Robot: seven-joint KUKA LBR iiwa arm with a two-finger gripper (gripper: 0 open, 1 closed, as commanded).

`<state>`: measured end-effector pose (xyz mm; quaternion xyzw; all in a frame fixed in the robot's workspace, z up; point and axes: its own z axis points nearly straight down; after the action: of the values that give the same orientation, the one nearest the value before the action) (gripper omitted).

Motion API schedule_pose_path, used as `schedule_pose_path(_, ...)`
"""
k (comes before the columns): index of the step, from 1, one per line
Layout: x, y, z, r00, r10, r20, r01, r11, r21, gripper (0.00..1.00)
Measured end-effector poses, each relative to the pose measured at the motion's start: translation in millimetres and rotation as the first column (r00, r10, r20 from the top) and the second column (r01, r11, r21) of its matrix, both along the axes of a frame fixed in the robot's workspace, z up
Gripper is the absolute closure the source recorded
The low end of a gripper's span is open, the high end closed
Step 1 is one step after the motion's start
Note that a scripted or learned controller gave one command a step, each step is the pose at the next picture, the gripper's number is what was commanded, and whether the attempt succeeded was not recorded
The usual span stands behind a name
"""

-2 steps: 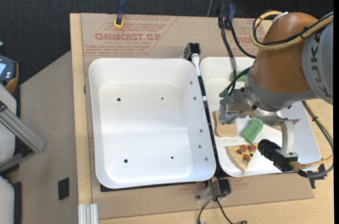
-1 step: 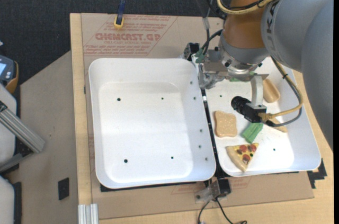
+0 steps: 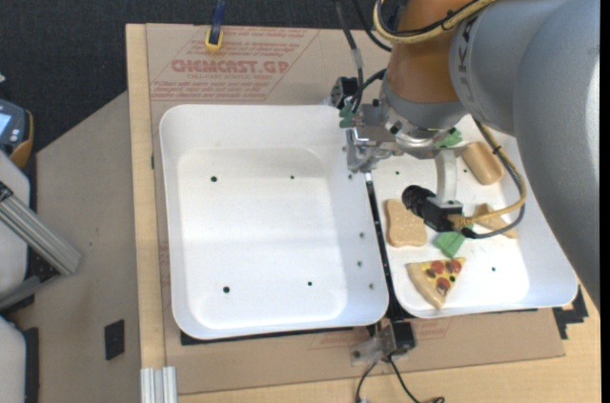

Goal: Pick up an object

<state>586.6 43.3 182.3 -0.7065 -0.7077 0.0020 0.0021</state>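
Camera view, seen from beside the bench: grey arm [image 3: 543, 49] comes in from 3 o'clock, orange band [image 3: 434, 6] above the wrist, and bends down twd the seam btwn the two bins. Gripper [image 3: 359, 149] sits low at the 10 o'clock corner of the right bin [image 3: 505, 287], just beside the wall it shares w/ the left bin [image 3: 257, 220]. Wrist body blocks the tip from this angle, so can't tell if the grip is released or clenched.

Toy food, i.e. the stuff to pick, all lies in the right bin, apart from the gripper. Toast slice [image 3: 405, 225] lies flat at approx 5 o'clock from the gripper, close to the shared wall. Pizza slice [image 3: 436, 279] is at 5 o'clock of the toast, near the bin's 6 o'clock rim. Green piece [image 3: 450, 245] sits btwn those two, just beside the pizza's top edge. Bun [image 3: 481, 163] lies tilted at 3 o'clock of the gripper, past the wrist. Tan piece [image 3: 498, 218] is at 6 o'clock of the bun, partly covered, can't name it. Small green bit [image 3: 450, 139] pokes out under the wrist at 10 o'clock of the bun.

Both bins rest on a cardboard sheet [image 3: 229, 68] w/ red print. Blue-and-yellow clamp [image 3: 216, 25] grips the sheet's far edge at approx 11 o'clock.
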Motion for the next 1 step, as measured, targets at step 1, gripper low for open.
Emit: schedule_pose_path(1, 1.0, -0.1, 12.8, 1.000, 0.000, 0.006, 0.000, 1.000, 0.000, 1.00)
